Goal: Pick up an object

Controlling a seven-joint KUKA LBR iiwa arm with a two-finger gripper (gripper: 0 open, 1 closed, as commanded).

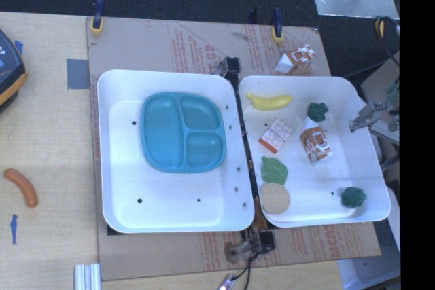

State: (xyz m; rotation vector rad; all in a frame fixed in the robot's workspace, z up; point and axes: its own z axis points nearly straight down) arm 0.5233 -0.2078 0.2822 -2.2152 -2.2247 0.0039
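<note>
At the right edge of the frame, the gripper (370,120) is hanging over the right bin (363,166); I cannot tell its grip.

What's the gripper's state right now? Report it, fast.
Gripper: at the right bin's right rim; open or closed cannot be told, and nothing is seen held.

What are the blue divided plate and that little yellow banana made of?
The blue plate looks like moulded plastic with a smooth matte finish: uniform colour, rounded compartment walls. The banana is probably a plastic or rubber toy, judging by its even yellow and soft sheen, though the view leaves that open.
</note>
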